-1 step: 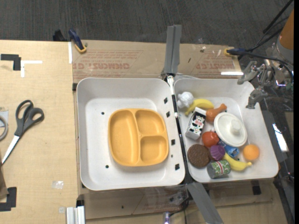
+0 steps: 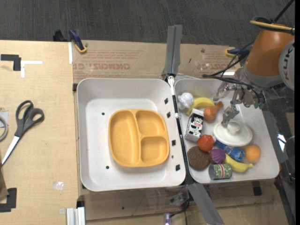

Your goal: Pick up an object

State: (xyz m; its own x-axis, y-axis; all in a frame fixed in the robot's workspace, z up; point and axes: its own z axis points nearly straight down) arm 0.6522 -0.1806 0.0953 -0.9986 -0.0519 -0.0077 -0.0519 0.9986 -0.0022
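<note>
Your gripper hangs in the right bin, just above the white lid; finger state: cannot tell. Risk: crowding. The tomato, milk carton and banana nearby may deflect the descent

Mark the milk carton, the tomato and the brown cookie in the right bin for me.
milk carton (image 2: 195,126): camera view, printed front face.
tomato (image 2: 205,143): camera view, top of fruit.
brown cookie (image 2: 198,158): camera view, disc centre.
</note>
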